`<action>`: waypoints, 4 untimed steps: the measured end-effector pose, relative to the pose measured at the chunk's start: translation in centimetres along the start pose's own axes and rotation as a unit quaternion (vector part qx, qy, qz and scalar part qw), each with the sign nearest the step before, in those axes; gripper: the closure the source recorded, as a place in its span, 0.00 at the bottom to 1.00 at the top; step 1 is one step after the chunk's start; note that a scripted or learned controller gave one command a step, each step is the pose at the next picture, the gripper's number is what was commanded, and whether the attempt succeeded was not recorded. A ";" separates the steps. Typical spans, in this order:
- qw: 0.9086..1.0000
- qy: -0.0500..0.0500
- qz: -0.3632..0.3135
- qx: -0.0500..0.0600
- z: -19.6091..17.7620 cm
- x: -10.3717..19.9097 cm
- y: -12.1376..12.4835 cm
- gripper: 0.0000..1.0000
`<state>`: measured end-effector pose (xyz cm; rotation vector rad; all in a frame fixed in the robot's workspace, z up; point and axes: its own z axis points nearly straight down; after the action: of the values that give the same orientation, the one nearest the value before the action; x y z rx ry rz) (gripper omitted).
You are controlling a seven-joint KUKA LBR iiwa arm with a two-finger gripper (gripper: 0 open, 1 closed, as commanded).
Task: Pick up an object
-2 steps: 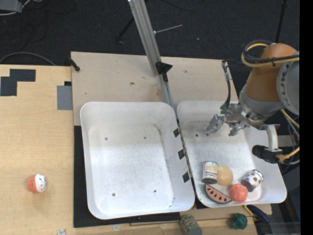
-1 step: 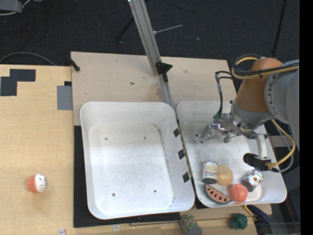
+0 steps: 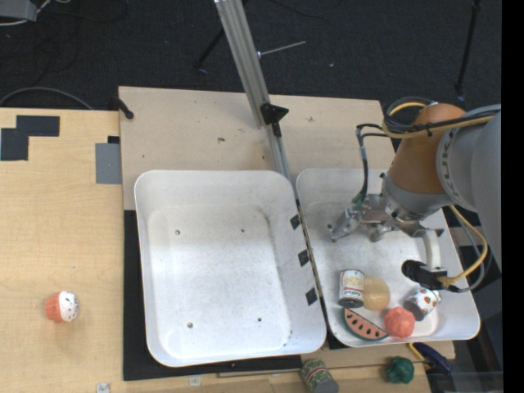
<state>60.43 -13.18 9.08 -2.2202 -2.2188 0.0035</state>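
Figure: overhead slanted view of the surface with two shallow white bins side by side. The left bin sits at the centre of the view; the right bin lies at its 3 o'clock, their adjoining rims touching.

The grey arm, with its orange band, enters from 3 o'clock and bends down over the upper half of the right bin. The pincer hangs over bare bin floor near the bin's middle, pointing toward 9 o'clock; whether it is released or clenched cannot be told at this resolution, and nothing is seen between its tips.

The candidate objects cluster at the 5 o'clock corner of the right bin, apart from the pincer: a small can, a pale round object touching the can at its 3 o'clock, a watermelon slice at the can's 6 o'clock, a red ball just beside the slice, and a small dark-and-white item near the rim.

Outside the bins, a red-and-white toy rests at 8 o'clock on the wooden surface, and a green object lies at 5 o'clock below the right bin.
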 end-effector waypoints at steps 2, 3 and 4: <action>1.000 -0.001 0.001 -0.004 -7.4 -0.5 0.3 1.00; 1.000 0.000 -0.001 -0.003 -12.2 0.3 0.6 1.00; 1.000 -0.001 -0.001 -0.004 -17.3 0.2 0.6 1.00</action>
<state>61.13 -13.02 26.38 -2.2227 -2.2248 -0.0034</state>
